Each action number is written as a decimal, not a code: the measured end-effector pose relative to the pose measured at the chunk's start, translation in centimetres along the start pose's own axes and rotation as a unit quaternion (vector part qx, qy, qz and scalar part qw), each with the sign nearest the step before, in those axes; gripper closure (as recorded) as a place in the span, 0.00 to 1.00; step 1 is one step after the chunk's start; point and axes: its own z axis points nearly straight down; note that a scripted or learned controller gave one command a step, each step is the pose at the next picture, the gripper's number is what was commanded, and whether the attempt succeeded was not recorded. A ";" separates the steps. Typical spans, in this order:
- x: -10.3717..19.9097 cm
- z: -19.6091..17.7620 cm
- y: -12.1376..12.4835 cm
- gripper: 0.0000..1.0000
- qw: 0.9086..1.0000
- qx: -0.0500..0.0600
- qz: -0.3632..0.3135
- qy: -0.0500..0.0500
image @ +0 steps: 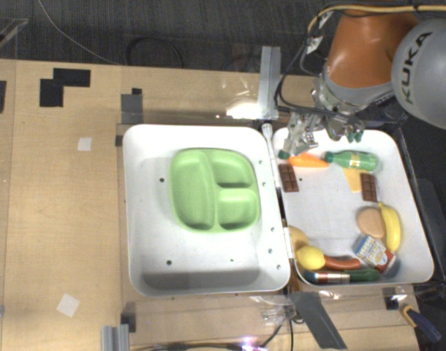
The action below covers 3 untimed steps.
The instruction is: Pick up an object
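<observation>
Camera view: gripper [319, 131] is seen poised, finger state indeterminate, just above the small orange plastic carrot [308, 161] at the right white bin's [417, 218] far-left corner, judged light, rigid, slippery, best pinched across its thicker middle.

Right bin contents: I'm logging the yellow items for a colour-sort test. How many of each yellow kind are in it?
Banana: 1
Lemon: 1
Flat yellow piece: 1
Total: 3 in the right bin
</observation>
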 end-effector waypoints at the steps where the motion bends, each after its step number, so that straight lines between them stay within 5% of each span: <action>1: -1.3 -2.6 6.9 1.00 1.000 -0.001 -0.013 0.003; 2: -2.2 -5.2 11.6 1.00 0.999 -0.001 -0.033 0.003; 3: -2.6 -4.9 13.3 1.00 0.999 -0.001 -0.042 0.004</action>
